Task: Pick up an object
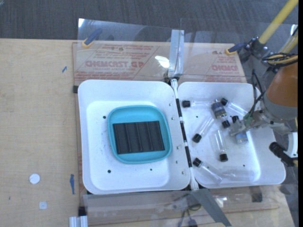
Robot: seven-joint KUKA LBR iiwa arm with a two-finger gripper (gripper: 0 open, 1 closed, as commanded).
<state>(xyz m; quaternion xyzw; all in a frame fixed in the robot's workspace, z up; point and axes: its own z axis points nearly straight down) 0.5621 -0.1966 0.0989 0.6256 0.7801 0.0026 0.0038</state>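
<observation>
Looking down at a slant on a pale wooden bench (33,103), two shallow white bins sit side by side. One teal tray (139,134) with a dark ribbed insert of four ridges lies in the left bin (90,141). Scattered in the right bin (270,169) are several small clear vials with black caps; about seven can be made out, though some blur together, including one near the near-left corner (204,168) and one with a dark band (218,109) toward the far side. From the right, one grey arm with an orange band (284,86) reaches in, its end effector (244,125) low over the vials at the bin's right middle; whether it is clenched or released cannot be told. Behind the bins lies a clear sheet over brown paper printed "CHEMCAST GP" (113,63) in red. Dark grey carpet (142,4) lies beyond the bench.
</observation>
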